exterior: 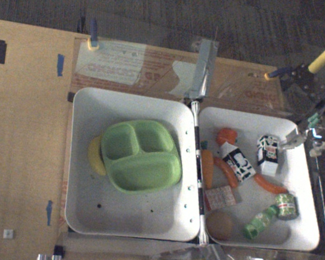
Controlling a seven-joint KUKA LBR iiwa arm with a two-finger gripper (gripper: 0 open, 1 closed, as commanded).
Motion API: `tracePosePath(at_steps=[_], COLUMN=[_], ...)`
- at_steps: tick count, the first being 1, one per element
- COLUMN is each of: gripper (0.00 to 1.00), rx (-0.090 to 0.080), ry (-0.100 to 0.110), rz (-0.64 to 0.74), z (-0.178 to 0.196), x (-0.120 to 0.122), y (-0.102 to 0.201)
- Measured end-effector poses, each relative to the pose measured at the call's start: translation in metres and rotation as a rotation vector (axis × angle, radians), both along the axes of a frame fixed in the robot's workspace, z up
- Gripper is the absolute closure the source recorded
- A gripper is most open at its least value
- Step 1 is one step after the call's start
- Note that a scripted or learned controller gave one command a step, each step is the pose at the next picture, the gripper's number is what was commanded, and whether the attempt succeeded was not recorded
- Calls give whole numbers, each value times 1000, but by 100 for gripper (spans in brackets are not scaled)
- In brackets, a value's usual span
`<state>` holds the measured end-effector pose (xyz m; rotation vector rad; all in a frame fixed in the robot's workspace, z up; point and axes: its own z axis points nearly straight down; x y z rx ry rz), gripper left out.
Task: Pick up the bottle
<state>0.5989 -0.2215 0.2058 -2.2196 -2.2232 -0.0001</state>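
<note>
The bottle is small and green with a pale label. It lies on its side in the front right part of the right bin, slanting from lower left to upper right. My gripper hangs over the back right corner of that bin, near its rim. It sits just right of a cow-patterned carton and well behind the bottle. Nothing is visibly held in it.
Around the bottle lie a small green can, a red chili, a brown round item, a pink packet, a carrot, a second cow-patterned carton and a red tomato. The left bin holds a green divided plate over a yellow item.
</note>
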Motion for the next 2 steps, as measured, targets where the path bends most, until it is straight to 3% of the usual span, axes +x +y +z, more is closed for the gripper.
tracePosePath(at_steps=[1,2], gripper=[0,0], rx=[18,0], ry=[-2,-1], rz=[-160,-339], z=[-115,-68], x=[-54,-43], y=[11,19])
